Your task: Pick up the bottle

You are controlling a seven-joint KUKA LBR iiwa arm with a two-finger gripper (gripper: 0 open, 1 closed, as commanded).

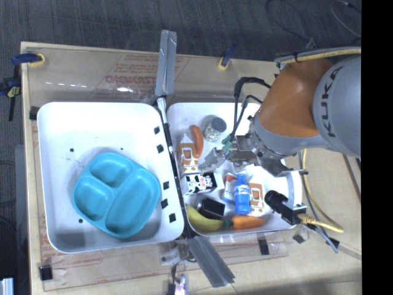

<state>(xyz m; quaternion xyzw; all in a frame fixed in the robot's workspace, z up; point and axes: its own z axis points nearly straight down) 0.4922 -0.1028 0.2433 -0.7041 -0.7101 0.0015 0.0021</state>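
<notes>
Nothing is lifted yet: the bottle (242, 195) lies flat among the clutter toward the near side of the right bin (182, 112), just above the carrot (248, 222), ungrasped. My claw (228, 153) hangs low over that bin, above the bottle, arm bent in from the bin's right. I cannot tell its state.

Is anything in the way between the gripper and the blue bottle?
Nothing visible sits between them. The gripper hovers just above the bottle in the right bin. But the bottle is crowded: a carton on its right, a carrot at its lower end and a black thing to its left.
</notes>
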